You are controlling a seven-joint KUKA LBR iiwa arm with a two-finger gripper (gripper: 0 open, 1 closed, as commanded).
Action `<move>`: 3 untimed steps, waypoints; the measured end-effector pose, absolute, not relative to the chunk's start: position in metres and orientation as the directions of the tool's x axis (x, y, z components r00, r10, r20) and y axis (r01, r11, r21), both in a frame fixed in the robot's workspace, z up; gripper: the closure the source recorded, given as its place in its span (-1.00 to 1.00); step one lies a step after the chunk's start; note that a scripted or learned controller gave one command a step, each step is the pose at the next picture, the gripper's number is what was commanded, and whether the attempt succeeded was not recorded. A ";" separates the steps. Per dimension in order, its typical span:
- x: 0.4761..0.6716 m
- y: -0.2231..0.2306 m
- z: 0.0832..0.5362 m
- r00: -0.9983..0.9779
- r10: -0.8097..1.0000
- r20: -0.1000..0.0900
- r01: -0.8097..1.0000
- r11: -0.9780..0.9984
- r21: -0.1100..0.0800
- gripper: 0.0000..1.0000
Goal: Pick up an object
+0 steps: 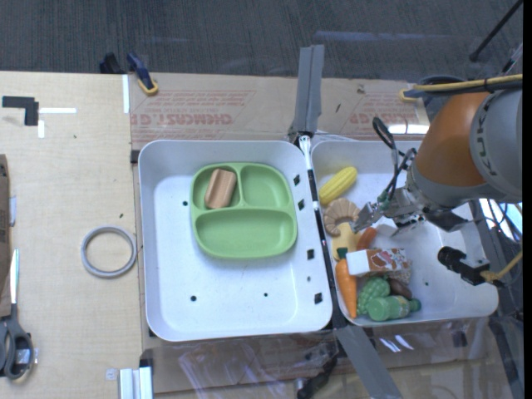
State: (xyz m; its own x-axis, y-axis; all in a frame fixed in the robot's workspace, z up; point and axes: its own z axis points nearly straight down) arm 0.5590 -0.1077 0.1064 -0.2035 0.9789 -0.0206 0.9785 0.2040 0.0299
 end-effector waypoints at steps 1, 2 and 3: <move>0.559 -0.109 0.106 -0.212 0.977 -0.019 0.977 0.213 0.029 -1.00; 0.563 -0.110 0.119 -0.211 0.977 -0.024 0.976 0.212 0.038 1.00; 0.589 -0.143 0.142 -0.006 1.000 -0.002 1.000 0.006 -0.001 1.00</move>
